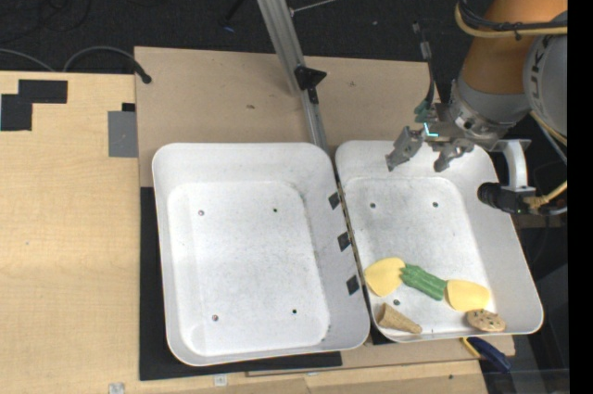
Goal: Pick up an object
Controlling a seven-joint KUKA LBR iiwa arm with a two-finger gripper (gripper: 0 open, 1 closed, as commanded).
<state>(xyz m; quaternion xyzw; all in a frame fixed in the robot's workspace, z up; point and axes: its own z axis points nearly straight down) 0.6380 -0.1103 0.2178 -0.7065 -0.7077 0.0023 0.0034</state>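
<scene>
My gripper (423,157) hangs over the far edge of the right bin (417,202), its two fingers spread open with nothing between them. At the near end of that bin lies a toy with yellow ends and a green middle (425,282). In front of it rest a tan cone-shaped piece (399,319) and a brown round cookie-like piece (485,320). All three objects lie well below the gripper in the view, at the bin's front.
The left bin (248,248) sits beside the right one, with black clips (341,239) along the shared edge. A slanted metal rail (283,35) rises behind the bins. The arm's orange band (519,7) is at upper right.
</scene>
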